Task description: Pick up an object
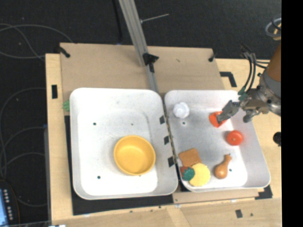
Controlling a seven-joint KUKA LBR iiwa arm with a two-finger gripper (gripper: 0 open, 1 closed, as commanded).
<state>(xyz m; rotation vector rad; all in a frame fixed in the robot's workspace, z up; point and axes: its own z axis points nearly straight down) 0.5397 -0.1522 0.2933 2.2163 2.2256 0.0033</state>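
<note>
The right bin (251, 174) holds several small objects. An orange-red piece (215, 120) lies in its upper middle and a red tomato-like ball (234, 137) sits just below and to the right. A white round piece (181, 110) rests near the bin's top left. At the front lie a brown gourd shape (222, 167), a brown block (189, 156), a yellow ball (200, 174) and a small green piece (188, 173). My gripper (238, 113) hovers over the right bin's upper right, open. Its left finger (230, 109) stands right beside the orange-red piece, with nothing between the fingers.
A yellow bowl (135, 155) sits in the left bin (94, 103), toward its front. A grey metal pole (135, 27) slants down from the top to the divider between the bins. Cables hang from the arm at the right edge.
</note>
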